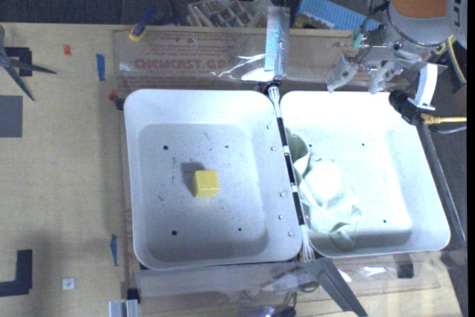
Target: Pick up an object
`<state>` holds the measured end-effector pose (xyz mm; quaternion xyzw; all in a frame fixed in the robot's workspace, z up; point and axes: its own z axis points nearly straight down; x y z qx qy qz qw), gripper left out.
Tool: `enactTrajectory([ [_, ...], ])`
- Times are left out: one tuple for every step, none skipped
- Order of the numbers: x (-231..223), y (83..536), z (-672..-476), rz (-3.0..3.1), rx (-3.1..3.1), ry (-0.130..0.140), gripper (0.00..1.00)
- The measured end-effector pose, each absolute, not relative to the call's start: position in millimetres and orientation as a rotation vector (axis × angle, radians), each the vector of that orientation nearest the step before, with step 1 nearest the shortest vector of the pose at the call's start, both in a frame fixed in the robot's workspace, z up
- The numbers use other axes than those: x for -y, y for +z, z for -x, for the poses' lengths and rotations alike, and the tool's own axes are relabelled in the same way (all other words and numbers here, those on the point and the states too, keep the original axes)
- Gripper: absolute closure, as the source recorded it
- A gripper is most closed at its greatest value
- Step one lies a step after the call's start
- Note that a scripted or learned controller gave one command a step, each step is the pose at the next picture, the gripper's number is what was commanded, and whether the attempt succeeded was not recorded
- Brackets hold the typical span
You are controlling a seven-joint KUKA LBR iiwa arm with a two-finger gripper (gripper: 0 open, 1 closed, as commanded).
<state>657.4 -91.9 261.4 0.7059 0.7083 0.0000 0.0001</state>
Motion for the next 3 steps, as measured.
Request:
enactTrajectory([
  [91.9,261.4,-657.4,-2.218,-2.225,0.000,0.00],
  [91.9,261.4,-657.4,-2.218,-2.225,0.000,0.00],
  [91.9,261.4,-657.4,-2.218,-2.225,0.000,0.00],
])
